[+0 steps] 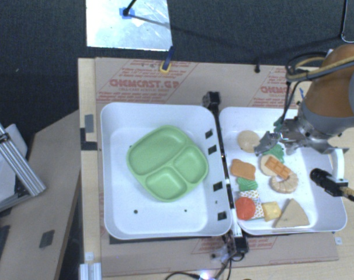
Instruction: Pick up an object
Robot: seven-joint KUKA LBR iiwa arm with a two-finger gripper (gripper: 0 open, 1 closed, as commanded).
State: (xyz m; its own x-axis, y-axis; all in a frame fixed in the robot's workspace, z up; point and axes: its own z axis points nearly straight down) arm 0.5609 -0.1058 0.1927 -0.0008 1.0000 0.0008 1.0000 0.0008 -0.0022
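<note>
Nearest in the right bin [326, 217] lie a wedge [294, 213], yellow cube [271, 210] and tomato [245, 207]; beyond them a cracker [243, 168], waffle [276, 166] and bun [247, 139], loosely scattered for picking. The gripper [269, 144] hovers just past the waffle, seemingly lining up; whether its jaws are apart or together, I cannot tell. The green tray [167, 162] sits left.

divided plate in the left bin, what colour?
Light green. The divided plate lies in the left bin; the camera view shows it plainly.

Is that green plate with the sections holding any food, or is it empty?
Empty. The green plate lies flat in the left bin, its three compartments bare.
</note>
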